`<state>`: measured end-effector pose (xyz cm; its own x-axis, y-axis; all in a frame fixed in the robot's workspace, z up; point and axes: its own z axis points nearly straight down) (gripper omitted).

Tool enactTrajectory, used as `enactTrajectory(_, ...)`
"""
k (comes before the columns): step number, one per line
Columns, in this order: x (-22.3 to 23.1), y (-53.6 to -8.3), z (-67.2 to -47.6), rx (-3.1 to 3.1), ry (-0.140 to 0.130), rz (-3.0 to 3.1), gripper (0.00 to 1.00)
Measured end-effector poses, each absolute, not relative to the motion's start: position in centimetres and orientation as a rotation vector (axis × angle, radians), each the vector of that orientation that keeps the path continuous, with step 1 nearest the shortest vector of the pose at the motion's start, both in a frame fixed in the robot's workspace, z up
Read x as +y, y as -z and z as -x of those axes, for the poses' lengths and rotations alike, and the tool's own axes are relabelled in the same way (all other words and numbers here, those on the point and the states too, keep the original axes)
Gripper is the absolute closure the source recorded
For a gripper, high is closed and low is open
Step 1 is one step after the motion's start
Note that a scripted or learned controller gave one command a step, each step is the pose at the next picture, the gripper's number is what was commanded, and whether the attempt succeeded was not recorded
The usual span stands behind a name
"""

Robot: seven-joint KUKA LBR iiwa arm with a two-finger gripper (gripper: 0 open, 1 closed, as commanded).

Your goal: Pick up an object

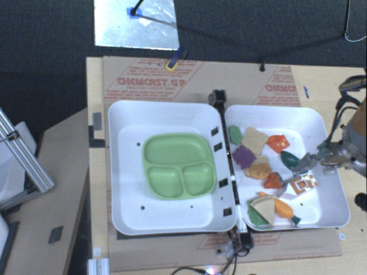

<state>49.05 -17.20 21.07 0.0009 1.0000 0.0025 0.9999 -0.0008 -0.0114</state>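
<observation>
The small dark green toy lies in the right bin among other play food; it looks light, stiff and smooth, best pinched across its narrow middle. The pincer hovers just beside it; its opening cannot be told.

Arm reaching in from the right over the toy-food bin

The gripper hangs low over the right bin, just beside a dark green piece and an orange-and-white item. Around it lie a red piece, a tan slice, a purple cluster and a carrot. The left bin carries a green divided plate.
</observation>
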Motion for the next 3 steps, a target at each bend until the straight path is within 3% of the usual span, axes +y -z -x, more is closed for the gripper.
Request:
enactTrajectory(1,-17.1,-21.7,-49.3,-2.226,0.001,2.218,0.00)
enactTrajectory(3,-17.9,-12.1,-50.0,-2.224,0.002,2.222,0.00)
